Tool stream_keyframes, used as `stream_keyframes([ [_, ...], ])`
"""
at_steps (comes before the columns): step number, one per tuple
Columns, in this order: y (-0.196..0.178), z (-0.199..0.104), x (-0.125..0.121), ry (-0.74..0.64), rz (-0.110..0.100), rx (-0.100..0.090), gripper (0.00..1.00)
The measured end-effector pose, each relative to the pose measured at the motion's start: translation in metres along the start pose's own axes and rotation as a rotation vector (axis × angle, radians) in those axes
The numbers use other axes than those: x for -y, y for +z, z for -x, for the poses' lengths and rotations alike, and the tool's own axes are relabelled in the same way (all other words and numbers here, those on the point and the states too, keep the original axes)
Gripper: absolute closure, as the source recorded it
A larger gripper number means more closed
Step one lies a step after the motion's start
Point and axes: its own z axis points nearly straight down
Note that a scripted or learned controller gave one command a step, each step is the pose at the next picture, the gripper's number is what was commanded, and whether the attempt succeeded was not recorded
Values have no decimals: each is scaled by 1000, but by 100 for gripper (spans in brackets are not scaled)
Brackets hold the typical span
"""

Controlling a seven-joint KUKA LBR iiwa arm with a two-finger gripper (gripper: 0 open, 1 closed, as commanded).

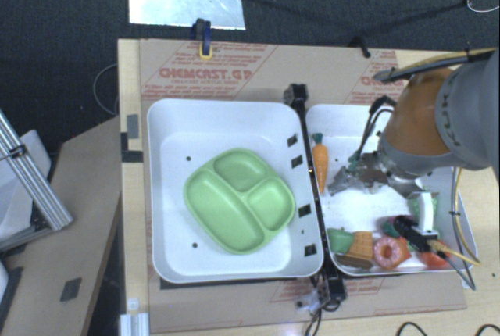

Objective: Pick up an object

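Observation:
My gripper [341, 180] hangs low in the right bin [351, 117], near its left wall, with the grey arm and its orange band coming in from the right. A small carrot [319, 161] lies along that wall, just left of and slightly above the gripper tip; whether they touch I cannot tell. Along the bin's front edge lie a green piece [339, 238], a tan and orange wedge [360, 249], a pink doughnut [388, 252] and a red piece [434, 259]. Nothing shows in the gripper.
The left bin [176, 131] holds a pale green divided plate [239, 200]. A black divider with clips [306, 170] runs between the bins. Bare white floor lies in the right bin's middle, between the gripper and the front row of toys.

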Motion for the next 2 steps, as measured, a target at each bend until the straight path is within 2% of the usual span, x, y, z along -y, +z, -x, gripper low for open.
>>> stream_keyframes([
  [1,9,0,0,0,4,1,0],
  [2,-2,0,-1,-1,7,1,100],
])
